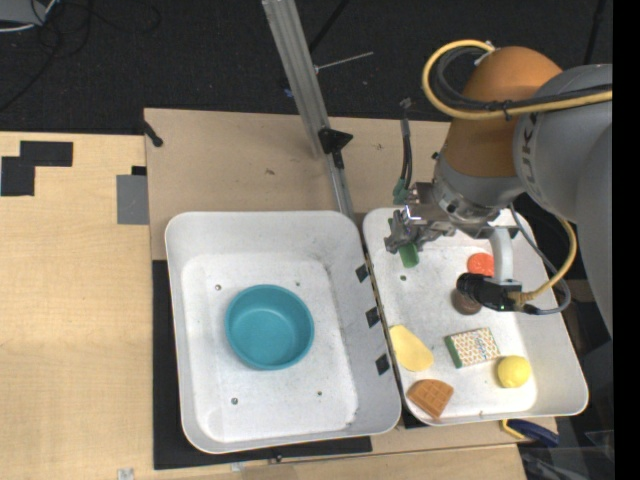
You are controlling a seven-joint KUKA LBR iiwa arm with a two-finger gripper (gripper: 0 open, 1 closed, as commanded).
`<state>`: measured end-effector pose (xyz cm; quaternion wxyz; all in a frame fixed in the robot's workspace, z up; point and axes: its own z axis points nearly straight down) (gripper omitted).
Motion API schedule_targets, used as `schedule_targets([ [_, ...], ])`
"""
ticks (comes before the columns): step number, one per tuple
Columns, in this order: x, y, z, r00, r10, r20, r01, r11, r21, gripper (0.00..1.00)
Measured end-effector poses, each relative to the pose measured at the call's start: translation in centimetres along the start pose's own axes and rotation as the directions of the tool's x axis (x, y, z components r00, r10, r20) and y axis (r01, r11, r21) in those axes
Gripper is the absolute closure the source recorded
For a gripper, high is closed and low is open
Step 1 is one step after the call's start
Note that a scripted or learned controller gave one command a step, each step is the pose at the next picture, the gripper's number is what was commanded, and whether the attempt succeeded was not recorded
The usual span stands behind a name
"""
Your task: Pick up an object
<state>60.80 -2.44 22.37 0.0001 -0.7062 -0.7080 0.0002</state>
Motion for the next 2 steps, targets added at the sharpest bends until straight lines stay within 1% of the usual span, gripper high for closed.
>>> schedule_targets([
  [1,4.3,2.1,-1.2,1.000,0.000,0.000,0.000,1.000,-0.001,1.00],
  [2,9.1,3.6,-1.8,1.000,0.000,0.000,0.000,1.000,-0.001,1.00],
])
